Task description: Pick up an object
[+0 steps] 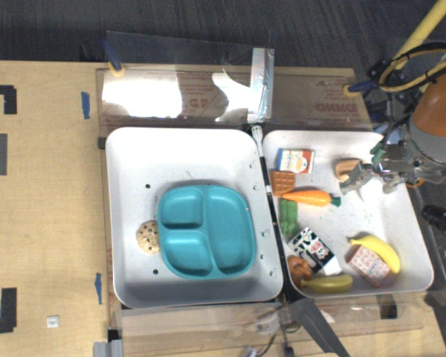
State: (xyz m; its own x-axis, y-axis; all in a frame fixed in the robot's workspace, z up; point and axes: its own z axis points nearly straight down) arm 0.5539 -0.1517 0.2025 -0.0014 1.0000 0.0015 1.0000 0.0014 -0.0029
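Note:
The right bin (401,207) holds several toy foods. A small tan piece (346,167) lies near its upper middle. My gripper (356,178) reaches in from the right at the bin's upper right, its tip right against the tan piece's right side. Whether it grips the piece cannot be made out. Left of it lie a small orange-and-white carton (295,160), a waffle (282,181) and a carrot (307,197). Nearer the front are a green piece (288,219), a black-and-white box (313,250), a banana (380,249) and a pink block (367,265).
The left bin (134,169) holds a teal divided plate (206,229) with a cookie (147,236) at its left. A yellow-green piece (328,282) lies along the right bin's front wall. A clear sheet and a metal bracket (261,84) stand behind the bins.

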